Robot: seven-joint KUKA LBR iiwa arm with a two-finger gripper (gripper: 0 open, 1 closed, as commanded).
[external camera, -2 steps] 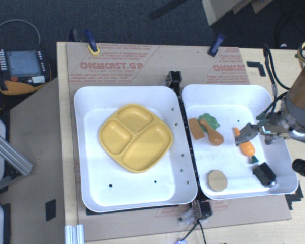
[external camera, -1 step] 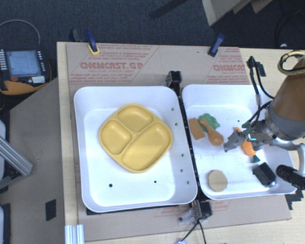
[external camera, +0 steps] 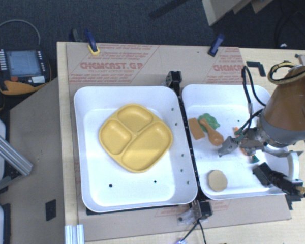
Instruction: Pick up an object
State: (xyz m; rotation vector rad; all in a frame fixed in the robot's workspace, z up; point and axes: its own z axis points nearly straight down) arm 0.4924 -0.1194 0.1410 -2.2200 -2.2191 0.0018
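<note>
While the camera looks down at a slant on a cardboard-covered bench (external camera: 142,65), two shallow white bins sit side by side on it, touching along a dark seam in the middle. A yellow divided plate (external camera: 135,136) with three compartments lies flat near the centre of the left bin (external camera: 91,187). Three small objects rest in the right bin (external camera: 234,98). An orange-brown block (external camera: 195,128) lies near that bin's left wall. Just beside it, and touching it, is a toy carrot (external camera: 210,129) with a green leafy top pointing toward the far side and an orange body pointing toward the near side. A round tan disc (external camera: 217,180), like a biscuit, lies apart from these, close to the near wall of the same bin. A grey robot arm (external camera: 287,111) with an orange-brown band reaches in from the right and hangs over the right half of the right bin. Its gripper (external camera: 233,145) points left, low over the white floor, just to the right of the carrot's orange end and farther from the disc. Nothing can be seen between the fingers, and whether the jaws are spread or pressed together cannot be told from this angle. Black cables loop above the arm. Blue clamps (external camera: 92,42) hold the cardboard at the far edge, and a handheld control pendant (external camera: 21,67) sits off the bench at the left.
</note>
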